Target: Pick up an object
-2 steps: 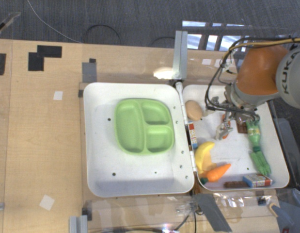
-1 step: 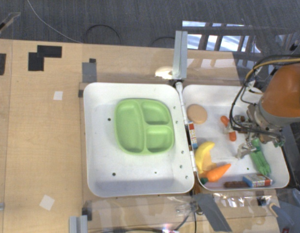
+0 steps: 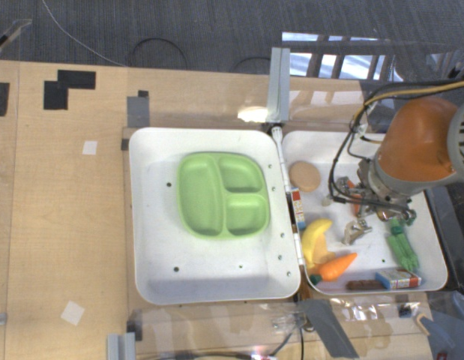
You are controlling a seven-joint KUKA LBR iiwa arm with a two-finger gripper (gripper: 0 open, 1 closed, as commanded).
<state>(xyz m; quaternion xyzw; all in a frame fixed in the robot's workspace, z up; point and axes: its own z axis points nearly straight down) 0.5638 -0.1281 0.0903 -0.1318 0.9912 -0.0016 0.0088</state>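
In the camera view you have two white bins side by side on the table point(image 3: 59, 223). The left bin point(image 3: 153, 268) holds one green divided plate point(image 3: 220, 195) with three compartments, lying near its middle.

The right bin point(image 3: 434, 265) holds the loose objects, one of each: a round tan disc point(image 3: 305, 175) at 10 o'clock in the bin, a yellow banana point(image 3: 315, 240) at 8 o'clock, an orange carrot point(image 3: 338, 265) touching the banana's lower end at 7 o'clock, a green ridged object point(image 3: 402, 249) at 4 o'clock, a small box with red and blue ends point(image 3: 397, 279) at 5 o'clock, a dark brown bar point(image 3: 360, 284) just beside that box, and a narrow red-and-white packet point(image 3: 296, 205) along the bin's left wall.

The arm reaches in from 3 o'clock, its orange band point(image 3: 415, 145) above the wrist, the wrist pointing down over the bin's middle. The gripper point(image 3: 357, 231) hangs just right of the banana; you can see metal fingers low over the floor, but whether they are wide or narrow cannot be told.
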